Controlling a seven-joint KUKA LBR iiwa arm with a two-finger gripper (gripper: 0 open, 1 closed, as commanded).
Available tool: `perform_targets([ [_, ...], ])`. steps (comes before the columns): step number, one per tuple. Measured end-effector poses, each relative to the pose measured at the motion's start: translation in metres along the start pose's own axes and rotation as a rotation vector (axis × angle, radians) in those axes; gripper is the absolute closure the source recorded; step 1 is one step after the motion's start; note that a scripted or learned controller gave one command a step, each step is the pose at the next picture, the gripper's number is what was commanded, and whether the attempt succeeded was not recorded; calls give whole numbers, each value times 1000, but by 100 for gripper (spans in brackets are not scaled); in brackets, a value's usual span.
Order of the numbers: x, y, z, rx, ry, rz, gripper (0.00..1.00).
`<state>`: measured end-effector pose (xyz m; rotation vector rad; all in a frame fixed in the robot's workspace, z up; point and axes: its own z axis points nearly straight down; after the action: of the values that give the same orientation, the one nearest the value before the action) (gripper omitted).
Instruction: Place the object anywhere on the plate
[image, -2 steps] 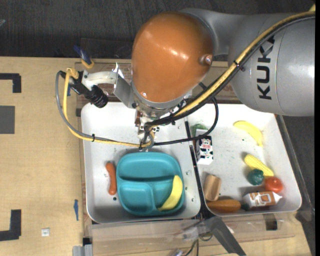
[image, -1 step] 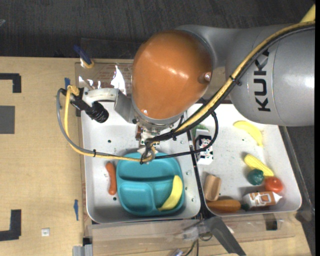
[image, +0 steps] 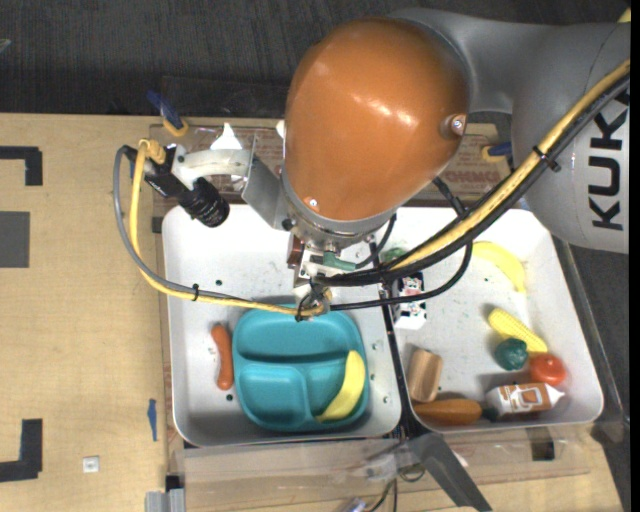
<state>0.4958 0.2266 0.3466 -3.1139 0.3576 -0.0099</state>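
While the gripper (image: 315, 300) is hovering at the far rim of the teal plate (image: 262, 345), the wrist is hiding whether it is open or closed. The yellow banana (image: 345, 390) is lying in the plate's right compartment, so I am judging the placement done. The best move is rising straight up, avoiding any nudge. Counting: one plate, two bananas including a second banana (image: 500, 262) in the right bin (image: 460, 330), one sausage (image: 223, 355), one tomato (image: 547, 370), one carton (image: 520, 398).

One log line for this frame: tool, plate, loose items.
tool: over plate's far rim | teal plate: left bin, banana on it | hot dog: beside plate, left
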Motion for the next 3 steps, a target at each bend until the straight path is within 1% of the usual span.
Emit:
perform_targets([
  [1, 0, -1, -7, 4, -7, 4, 100],
  [2, 1, -3, -17, 10, -7, 7, 100],
  [3, -7, 2, -96, -1, -1, -26, 100],
])
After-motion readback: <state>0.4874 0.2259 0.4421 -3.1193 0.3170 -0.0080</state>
